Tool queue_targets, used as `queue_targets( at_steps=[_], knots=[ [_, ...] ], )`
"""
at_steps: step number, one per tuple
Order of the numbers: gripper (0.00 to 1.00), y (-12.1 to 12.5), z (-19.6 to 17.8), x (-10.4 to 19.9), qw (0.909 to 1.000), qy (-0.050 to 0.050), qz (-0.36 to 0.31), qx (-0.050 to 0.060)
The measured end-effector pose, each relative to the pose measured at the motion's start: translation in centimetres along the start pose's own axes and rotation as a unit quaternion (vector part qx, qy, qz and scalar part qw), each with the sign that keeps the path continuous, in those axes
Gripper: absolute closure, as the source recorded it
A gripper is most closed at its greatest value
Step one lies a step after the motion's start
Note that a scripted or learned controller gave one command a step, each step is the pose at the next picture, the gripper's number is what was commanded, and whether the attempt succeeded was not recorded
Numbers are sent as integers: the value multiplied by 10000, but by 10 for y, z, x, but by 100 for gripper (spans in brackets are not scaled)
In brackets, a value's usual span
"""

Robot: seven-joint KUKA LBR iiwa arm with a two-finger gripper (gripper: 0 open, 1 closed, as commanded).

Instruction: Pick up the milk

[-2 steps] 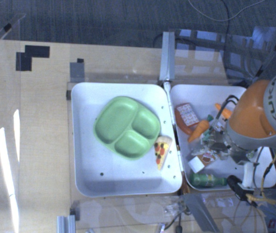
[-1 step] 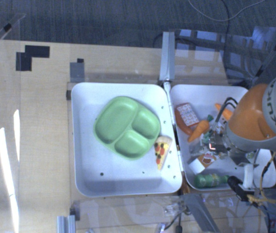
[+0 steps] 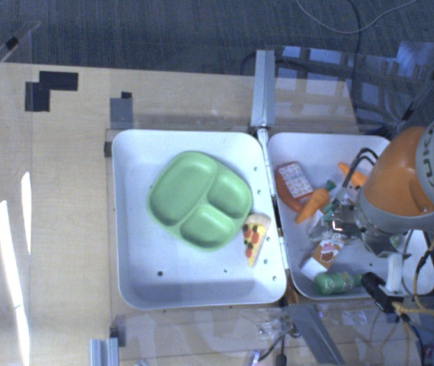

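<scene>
The arm's gripper (image 3: 337, 221) hangs low over the right bin (image 3: 302, 277), directly above the milk carton (image 3: 326, 252), which lies tilted near the bin's front left, just behind a green bottle (image 3: 332, 283). Whether the jaws are open or shut cannot be told; the wrist hides them. The placement suggests a descent aimed at the carton's upper end, where it is least crowded. A carrot (image 3: 311, 205) and a red packet (image 3: 293, 183) lie just behind, close enough to be nudged. In the left bin (image 3: 136, 280), a green divided plate (image 3: 200, 199) and a pizza slice (image 3: 254, 238) sit well clear.
</scene>
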State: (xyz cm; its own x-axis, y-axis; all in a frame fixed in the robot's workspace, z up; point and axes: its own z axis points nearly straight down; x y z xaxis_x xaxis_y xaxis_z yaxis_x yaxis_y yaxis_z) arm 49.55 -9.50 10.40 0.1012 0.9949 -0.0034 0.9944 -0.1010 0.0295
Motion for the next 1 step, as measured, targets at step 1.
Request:
queue_targets(
  at_steps=[1],
  knots=[
    [100,1,-82,71,9999,25,-98,124]
  ],
)
